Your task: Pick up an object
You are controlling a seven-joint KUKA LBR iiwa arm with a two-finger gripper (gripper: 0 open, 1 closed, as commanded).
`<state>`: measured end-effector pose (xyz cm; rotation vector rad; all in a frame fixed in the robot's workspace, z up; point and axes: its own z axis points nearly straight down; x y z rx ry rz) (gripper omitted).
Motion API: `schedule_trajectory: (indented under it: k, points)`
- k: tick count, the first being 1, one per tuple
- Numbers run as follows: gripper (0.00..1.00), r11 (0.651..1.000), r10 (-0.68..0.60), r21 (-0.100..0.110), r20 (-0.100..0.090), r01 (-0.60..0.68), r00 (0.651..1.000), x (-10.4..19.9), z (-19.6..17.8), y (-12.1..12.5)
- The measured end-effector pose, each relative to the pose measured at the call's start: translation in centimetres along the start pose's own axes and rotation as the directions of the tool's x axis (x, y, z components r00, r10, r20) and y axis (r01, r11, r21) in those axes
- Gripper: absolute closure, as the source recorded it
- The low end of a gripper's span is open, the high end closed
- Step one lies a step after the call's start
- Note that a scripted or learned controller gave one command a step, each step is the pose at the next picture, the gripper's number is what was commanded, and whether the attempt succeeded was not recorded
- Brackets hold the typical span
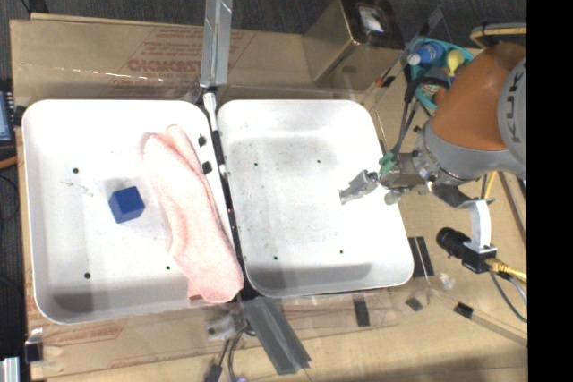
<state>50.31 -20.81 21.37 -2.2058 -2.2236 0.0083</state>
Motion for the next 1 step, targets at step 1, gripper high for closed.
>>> schedule_trajectory:
  k: [1]
  points:
    - [0.00, 0.992, 0.128, -0.005, 0.001, -0.128, 0.992, -0.25, -7.58, 0.35]
